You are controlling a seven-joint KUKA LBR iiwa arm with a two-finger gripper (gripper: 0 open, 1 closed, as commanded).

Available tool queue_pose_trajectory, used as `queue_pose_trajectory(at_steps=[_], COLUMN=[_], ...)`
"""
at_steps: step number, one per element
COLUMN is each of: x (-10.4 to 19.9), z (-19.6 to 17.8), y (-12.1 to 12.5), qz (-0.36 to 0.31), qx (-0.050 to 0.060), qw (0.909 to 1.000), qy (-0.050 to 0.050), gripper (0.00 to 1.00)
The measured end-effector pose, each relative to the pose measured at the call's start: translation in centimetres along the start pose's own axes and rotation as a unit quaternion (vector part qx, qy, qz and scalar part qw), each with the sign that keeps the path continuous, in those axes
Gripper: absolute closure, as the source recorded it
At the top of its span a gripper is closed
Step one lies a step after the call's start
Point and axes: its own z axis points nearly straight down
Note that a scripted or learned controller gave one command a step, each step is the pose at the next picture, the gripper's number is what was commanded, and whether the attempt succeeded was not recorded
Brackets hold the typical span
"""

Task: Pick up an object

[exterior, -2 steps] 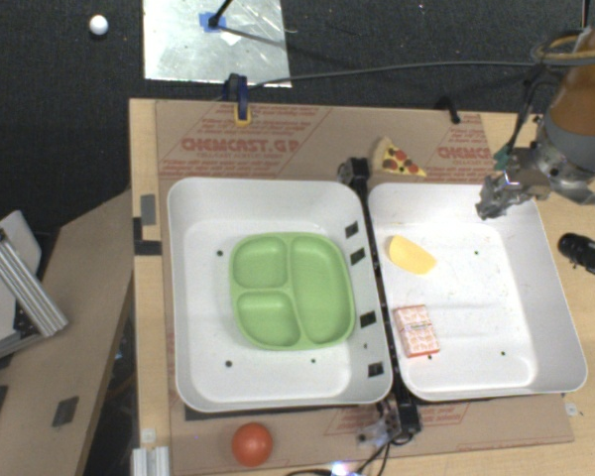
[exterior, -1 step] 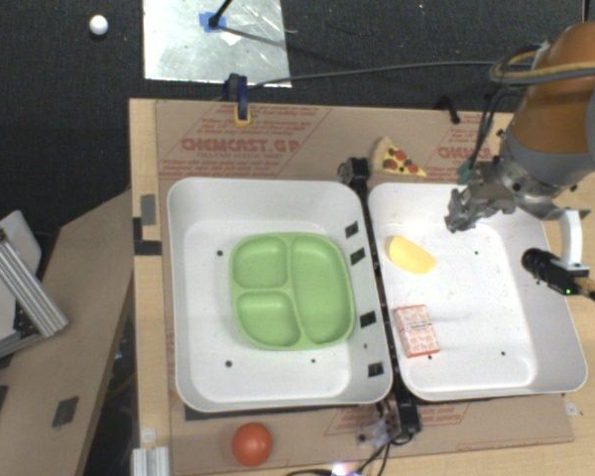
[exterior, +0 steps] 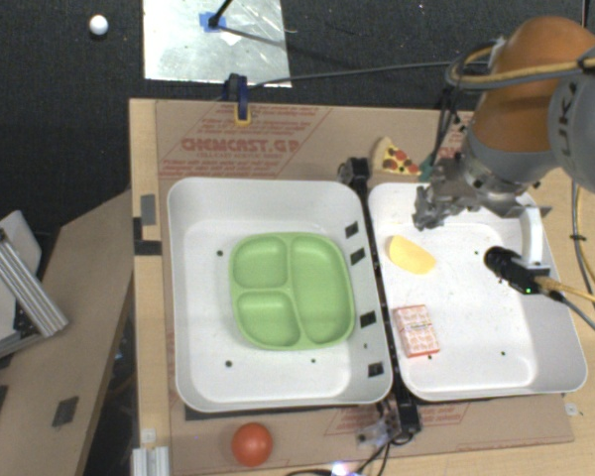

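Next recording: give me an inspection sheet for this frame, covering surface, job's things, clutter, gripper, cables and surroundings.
Surface: left bin and right bin side by side on a brown board.
Job's things: yellow piece and red patterned packet in the right bin; green divided tray in the left bin.
Clutter: pizza-slice toy behind the bins; red ball in front of them.
Gripper: gripper above the right bin's back edge, near the yellow piece.
Cables: yellow cable over the right bin's right side.
Surroundings: silver sheet, white ball.
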Motion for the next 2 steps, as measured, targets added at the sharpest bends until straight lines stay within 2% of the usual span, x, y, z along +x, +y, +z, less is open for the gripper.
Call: queue_pose_trajectory(at_steps=[1,2], x=[4.9,10.1], z=[1.8,1.5], y=[-0.4,-0.3], qz=[0.000,-0.001], qx=[0.001,0.000], qw=[1.0000,1.0000], qy=[0.000,0.001], gripper=[1.00,1.00])
